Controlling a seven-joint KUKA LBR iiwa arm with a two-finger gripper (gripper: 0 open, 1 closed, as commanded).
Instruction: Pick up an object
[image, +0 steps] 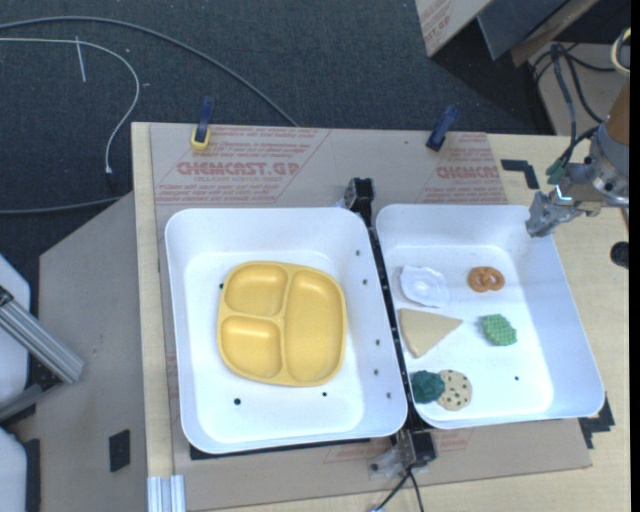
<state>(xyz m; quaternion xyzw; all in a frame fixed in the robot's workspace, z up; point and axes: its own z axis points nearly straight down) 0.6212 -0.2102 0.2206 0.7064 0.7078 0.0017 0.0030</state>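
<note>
Cookie and a dark green leafy piece lie touching at the near edge of the right bin, close against the divider side. Just beyond them sit a pale wedge and a smaller green lump, apart from each other. Farther back are a white, egg-like piece and a pretzel. The left bin carries a yellow sectioned plate at its middle. At the far right, over the right bin's far corner, hangs the claw; whether its tips are apart or together I cannot tell, and nothing is seen between them.

Any of the six small pieces would serve as the task's thing; none is lifted yet.

Risks, as I judge them: the flat pieces, the wedge and the cookie, give little to pinch and could slide away under a descending tip. The cookie and leafy piece touch, so a grasp there may catch both or nudge one aside. The egg-like piece is near the inner wall, where a tip could strike the rim.

Open room is best around the pretzel and the green lump, which have bare bin floor on every side. The surface beyond the bins carries two blue clamps, well clear of the claw's likely path.
</note>
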